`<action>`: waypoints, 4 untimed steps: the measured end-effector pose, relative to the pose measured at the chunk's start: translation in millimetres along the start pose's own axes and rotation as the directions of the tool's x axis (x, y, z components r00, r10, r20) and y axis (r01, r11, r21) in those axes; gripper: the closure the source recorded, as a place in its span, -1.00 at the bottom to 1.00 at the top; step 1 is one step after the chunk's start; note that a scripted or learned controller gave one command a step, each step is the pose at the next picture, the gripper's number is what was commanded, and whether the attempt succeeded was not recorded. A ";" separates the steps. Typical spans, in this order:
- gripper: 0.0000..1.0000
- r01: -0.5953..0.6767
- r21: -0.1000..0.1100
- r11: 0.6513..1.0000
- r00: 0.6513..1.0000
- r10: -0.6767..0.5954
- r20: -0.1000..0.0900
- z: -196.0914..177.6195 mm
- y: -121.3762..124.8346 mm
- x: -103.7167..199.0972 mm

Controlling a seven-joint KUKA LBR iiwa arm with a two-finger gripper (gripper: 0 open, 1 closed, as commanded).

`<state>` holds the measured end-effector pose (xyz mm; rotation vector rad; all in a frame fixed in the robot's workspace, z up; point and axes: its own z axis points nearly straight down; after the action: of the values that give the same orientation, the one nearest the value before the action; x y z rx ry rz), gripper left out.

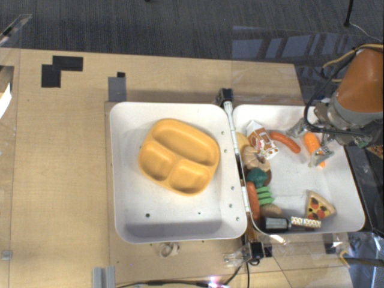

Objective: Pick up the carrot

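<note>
The carrot (311,142), a short orange piece, lies in the upper right part of the right bin (348,221). My gripper (310,141) hangs right over it, reaching in from the right under the orange-banded wrist. One finger (298,127) stands to the carrot's upper left and the other to its lower right. The fingers are spread wider than the carrot, so the gripper looks open around it. I cannot tell whether the fingers touch the carrot.
A red-orange sausage (284,141) and a snack packet (261,141) lie just left of the carrot. A pizza slice (318,207), a green toy (259,176) and several other foods line that bin's left and front. A yellow divided plate (179,155) sits in the left bin (129,221).
</note>
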<state>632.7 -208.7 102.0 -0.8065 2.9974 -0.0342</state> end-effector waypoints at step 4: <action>-1.00 -0.010 -0.022 1.000 1.000 0.010 -0.018 10.2 35.0 52.0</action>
<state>570.7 -204.7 89.1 -0.7975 3.0240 -0.0078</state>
